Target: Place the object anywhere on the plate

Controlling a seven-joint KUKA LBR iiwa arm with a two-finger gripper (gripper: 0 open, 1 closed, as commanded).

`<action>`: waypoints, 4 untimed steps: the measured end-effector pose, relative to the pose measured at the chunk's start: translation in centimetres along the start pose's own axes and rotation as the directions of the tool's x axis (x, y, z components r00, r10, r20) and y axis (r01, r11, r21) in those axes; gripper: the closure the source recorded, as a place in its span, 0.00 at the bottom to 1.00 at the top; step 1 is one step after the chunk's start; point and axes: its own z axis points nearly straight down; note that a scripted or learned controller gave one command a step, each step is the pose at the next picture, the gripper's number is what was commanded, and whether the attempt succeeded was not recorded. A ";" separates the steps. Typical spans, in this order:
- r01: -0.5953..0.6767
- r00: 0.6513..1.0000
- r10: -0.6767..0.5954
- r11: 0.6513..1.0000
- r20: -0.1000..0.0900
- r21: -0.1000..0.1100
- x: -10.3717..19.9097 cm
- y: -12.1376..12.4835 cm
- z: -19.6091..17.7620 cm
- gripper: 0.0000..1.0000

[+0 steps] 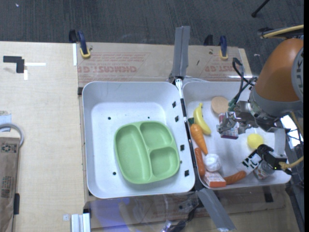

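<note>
The bench (43, 110) bears two white bins (96, 129) and perhaps a brown bag (8, 178).

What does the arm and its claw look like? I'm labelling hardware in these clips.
The arm is bulky and rounded, with a broad orange band over a grey wrist section. Thin dark cables run along its side. The claw is a small metallic grey assembly with a pinkish patch at its tip, reaching in over the right bin.

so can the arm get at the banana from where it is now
Probably yes. The banana lies exposed along the left wall of the right bin, nothing on top of it. The gripper hangs just to its right, over the same bin. The carrot below crowds it.
</note>
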 end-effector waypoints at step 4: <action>0.610 0.792 -0.610 0.792 0.000 -0.001 10.4 -3.7 0.9 0.00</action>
